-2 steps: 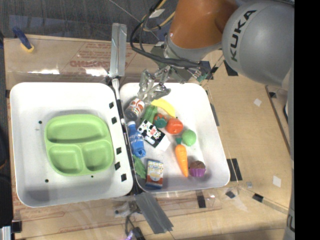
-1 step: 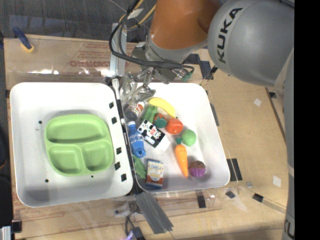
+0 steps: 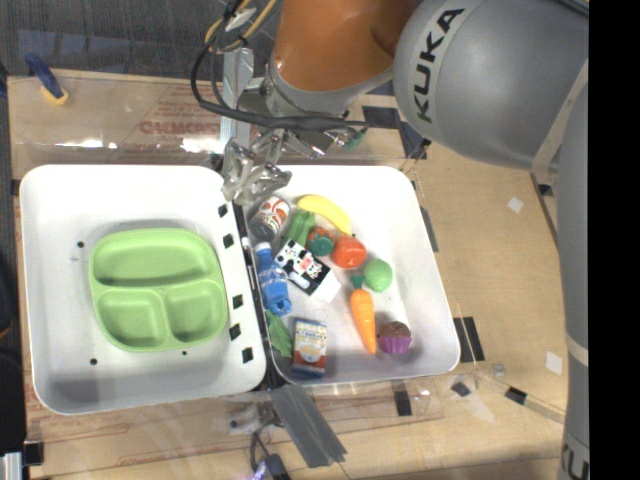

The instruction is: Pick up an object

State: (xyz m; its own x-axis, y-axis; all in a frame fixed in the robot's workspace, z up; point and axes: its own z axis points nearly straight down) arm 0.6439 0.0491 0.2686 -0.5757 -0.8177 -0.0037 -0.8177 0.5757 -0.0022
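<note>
The claw (image 3: 255, 176) hung at the right bin's (image 3: 425, 268) upper left corner, above a small round can (image 3: 271, 211). Its grip couldn't be told. The green tray (image 3: 157, 288) sat in the left bin (image 3: 50, 268).

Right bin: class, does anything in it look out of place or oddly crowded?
Yes. The toys are heaped toward its left half rather than spread out: banana, carrot, blue bottle and small carton lie at mixed angles, several touching. The green tray sits neatly alone in the left bin.
</note>
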